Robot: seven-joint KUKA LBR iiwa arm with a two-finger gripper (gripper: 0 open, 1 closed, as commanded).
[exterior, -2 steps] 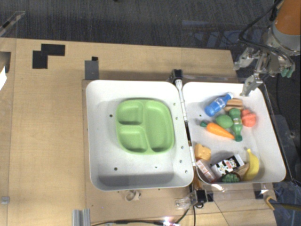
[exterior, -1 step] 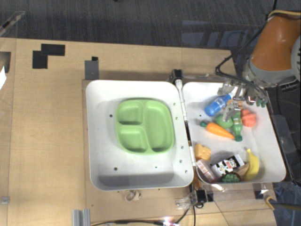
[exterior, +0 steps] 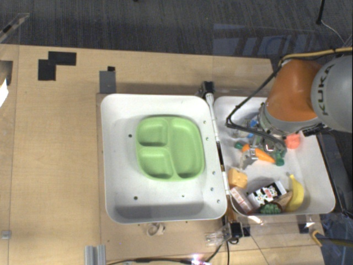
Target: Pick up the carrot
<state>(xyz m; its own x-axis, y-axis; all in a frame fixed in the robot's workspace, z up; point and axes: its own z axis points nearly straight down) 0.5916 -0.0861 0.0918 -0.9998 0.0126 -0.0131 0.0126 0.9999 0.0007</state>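
Observation:
The carrot is a small orange piece lying in the right bin, near its middle, with a green end toward the right. My gripper hangs directly over it from the grey arm with the orange band. Its fingers reach down around the carrot's left part, and the arm's body hides much of them.
In the right bin lie a yellow banana, a yellow cheese-like wedge, a black and white packet, a pink-red piece and small blue and green items. The left bin holds a green divided plate.

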